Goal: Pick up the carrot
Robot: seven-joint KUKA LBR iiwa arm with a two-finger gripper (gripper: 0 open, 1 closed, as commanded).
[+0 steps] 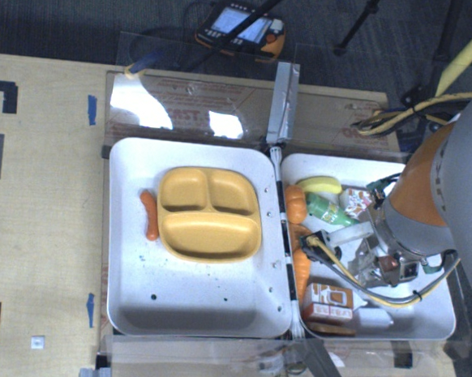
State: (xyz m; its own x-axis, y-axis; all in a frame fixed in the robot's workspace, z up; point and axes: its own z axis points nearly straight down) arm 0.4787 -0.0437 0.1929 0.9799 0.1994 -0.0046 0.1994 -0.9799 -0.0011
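Landmark: yellow three-compartment plastic tray, sitting in the left shallow white bin.

Slim orange carrot lay on the bin floor just beside the tray's left edge, lengthwise, apart from the arm.

Right of the tray, across the divider, the right white bin held clutter: a yellow banana-shaped piece, a green item, two orange pieces against the divider, and a brown printed box to the tray's lower right.

Grey arm with orange band reached over that right bin. Gripper hung low among the clutter, well apart from the carrot; cannot tell from this view how the tool stood.
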